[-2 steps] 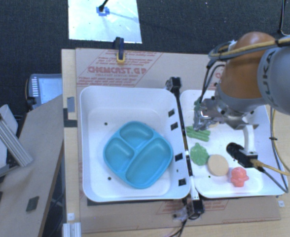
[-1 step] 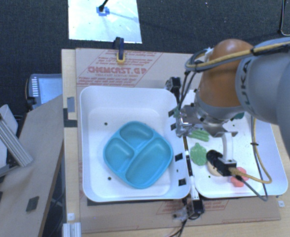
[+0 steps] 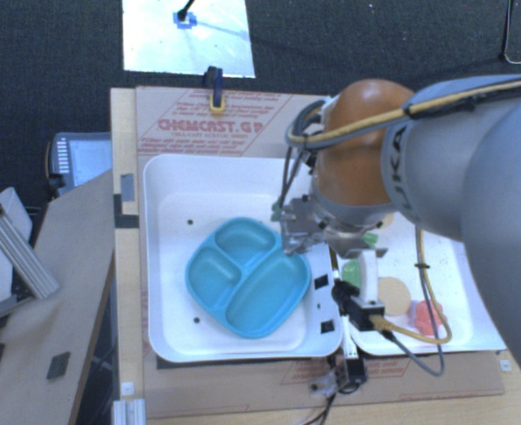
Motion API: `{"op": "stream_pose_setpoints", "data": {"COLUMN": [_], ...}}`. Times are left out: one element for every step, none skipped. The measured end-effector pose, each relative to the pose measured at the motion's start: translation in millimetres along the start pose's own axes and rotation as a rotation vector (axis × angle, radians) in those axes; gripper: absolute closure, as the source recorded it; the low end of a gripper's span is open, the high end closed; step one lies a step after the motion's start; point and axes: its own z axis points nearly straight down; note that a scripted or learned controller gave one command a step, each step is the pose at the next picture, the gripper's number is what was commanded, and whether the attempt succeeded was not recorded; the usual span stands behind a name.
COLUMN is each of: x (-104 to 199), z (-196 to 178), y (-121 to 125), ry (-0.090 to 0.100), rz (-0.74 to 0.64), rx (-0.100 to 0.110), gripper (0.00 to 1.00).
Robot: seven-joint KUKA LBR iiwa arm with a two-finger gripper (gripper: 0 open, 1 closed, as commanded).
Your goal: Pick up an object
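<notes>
A blue divided plate lies flat in the left white bin, towards its right side. The grey arm reaches in from the right, and its gripper hangs at the plate's upper right rim. I cannot tell how the gripper is set. The right bin holds a green piece, a tan disc and a red object

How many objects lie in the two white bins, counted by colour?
Blue: 1, the divided plate in the left bin
Green: 1, green object
Tan: 1, tan round object
Red: 1, red object
Total: 4 visible; the arm hides part of the right bin.
</notes>
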Motion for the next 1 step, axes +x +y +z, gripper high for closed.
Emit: {"op": "stream_pose_setpoints", "data": {"x": [-2.6], "z": [-0.2], "y": [0.6], "ry": [-0.001], "rz": [0.006], "rx": [-0.001], "gripper": [0.0]}}
